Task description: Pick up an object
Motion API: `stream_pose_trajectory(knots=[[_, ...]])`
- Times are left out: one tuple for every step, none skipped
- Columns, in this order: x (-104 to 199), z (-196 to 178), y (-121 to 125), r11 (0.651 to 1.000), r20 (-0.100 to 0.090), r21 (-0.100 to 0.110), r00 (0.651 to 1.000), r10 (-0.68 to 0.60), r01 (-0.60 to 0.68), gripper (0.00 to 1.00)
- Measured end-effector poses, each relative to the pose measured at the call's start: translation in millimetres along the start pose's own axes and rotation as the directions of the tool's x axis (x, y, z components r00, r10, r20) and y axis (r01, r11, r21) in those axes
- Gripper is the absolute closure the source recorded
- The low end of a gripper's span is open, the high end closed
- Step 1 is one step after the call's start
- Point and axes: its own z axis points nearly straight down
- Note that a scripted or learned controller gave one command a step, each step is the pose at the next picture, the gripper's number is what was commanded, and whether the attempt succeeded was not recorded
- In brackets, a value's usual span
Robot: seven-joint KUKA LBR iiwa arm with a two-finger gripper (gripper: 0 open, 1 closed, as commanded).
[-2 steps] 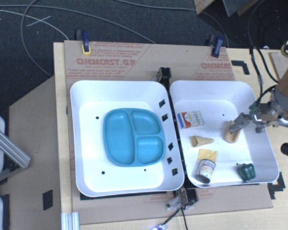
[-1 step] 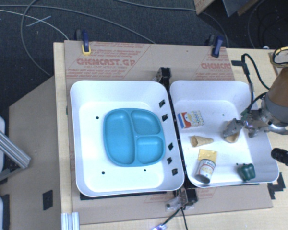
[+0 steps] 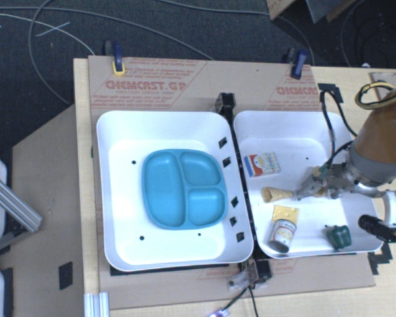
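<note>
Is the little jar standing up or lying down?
Lying down. The jar rests on its side in the right bin, its lid end pointing toward the bin's near rim.

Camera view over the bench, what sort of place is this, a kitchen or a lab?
Most likely a robotics lab or test cell, not a kitchen. A robot arm reaches over two white bins clamped to a board, loose cables trail on dark carpet, and toy-like items such as a blue divided plate sit inside.

Red print reading "CHEMCAST GP" stands on the brown protective sheet (image 3: 152,81) over the table, behind the left bin. A similar red marking behind the right bin is partly covered and illegible; smaller lines beneath are too fine to read.
</note>
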Motion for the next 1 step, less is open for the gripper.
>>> stream_pose_trajectory(knots=[[-0.3,-14.0,1.4,1.000,0.001,-0.006,1.000,0.000,0.000,1.00]])
